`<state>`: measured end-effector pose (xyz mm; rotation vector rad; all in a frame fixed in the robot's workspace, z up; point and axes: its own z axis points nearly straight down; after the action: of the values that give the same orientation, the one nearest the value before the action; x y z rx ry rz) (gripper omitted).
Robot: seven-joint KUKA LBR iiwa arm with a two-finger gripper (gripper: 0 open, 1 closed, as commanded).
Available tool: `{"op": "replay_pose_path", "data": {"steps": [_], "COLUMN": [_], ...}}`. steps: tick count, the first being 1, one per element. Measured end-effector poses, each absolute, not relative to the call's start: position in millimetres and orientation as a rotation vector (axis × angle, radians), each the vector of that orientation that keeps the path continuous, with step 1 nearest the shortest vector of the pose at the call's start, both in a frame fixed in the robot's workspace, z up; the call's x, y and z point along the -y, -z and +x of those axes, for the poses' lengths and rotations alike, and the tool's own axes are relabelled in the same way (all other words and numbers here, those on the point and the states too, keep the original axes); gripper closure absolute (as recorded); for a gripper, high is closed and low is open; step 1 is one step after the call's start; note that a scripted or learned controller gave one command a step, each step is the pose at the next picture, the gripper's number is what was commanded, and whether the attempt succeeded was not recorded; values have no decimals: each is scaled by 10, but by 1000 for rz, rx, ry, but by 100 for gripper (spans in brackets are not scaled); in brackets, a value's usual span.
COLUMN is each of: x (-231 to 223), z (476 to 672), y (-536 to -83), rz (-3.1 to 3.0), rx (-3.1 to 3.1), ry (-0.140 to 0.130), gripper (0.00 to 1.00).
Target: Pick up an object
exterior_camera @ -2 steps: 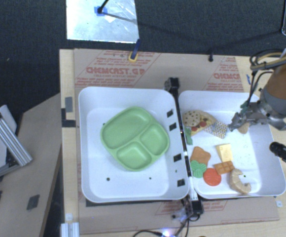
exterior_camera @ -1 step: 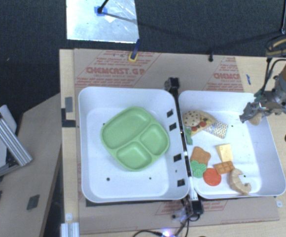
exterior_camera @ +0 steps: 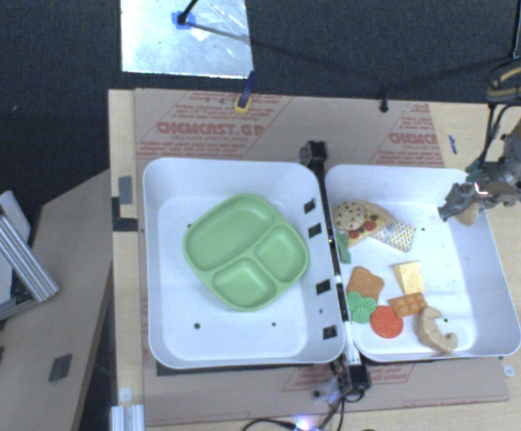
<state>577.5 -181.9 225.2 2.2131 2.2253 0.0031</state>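
As the gripper [exterior_camera: 463, 206] hangs at the right bin's [exterior_camera: 485, 268] far right rim w/ nothing seen held, open or closed can't be told. Toy food, e.g. pizza slice [exterior_camera: 359, 219], lies well apart left; a rim strike or empty grasp is risked.

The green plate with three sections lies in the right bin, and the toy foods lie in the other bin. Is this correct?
Not quite. The camera view shows the green plate in the left bin, not the right one. The toy foods lie in the other bin, the right bin, below the hand.
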Motion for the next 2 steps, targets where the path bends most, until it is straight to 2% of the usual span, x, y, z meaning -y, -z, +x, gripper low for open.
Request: {"op": "replay_pose_path", "data": {"steps": [1,2], "x": [1316,765], "z": [5765,5697], "y": [-2351,-2221], "rz": [2210,2211], "rx": [-2232,-2233], "ry": [-4,-3], "gripper": [100,100]}}
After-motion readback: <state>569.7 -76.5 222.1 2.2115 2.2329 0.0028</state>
